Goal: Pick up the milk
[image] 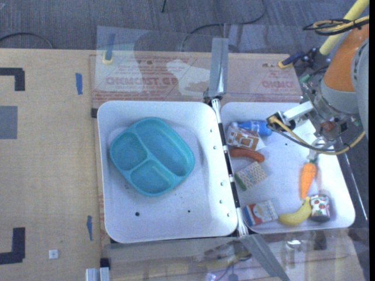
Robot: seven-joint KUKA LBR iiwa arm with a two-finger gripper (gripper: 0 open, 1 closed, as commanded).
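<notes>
- The gripper [319, 151] hangs over the right bin [345, 212], just above the carrot's [307, 179] top; whether it is open or closed I cannot tell.
- The milk [242, 139], a small carton, lies at the bin's far-left corner, well left of the gripper.
- Its long axis runs roughly left-right, beside the blue bottle [254, 126] and above the sausage [246, 154].

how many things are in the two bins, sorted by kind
Divided plate: 1, the teal plate in the left bin.
Cartons and boxes: 3, the milk carton, a patterned box, a small carton.
Bottle: 1, blue.
Play food: 3, hot dog, carrot, banana.
Can: 1.
Total: 9
</notes>
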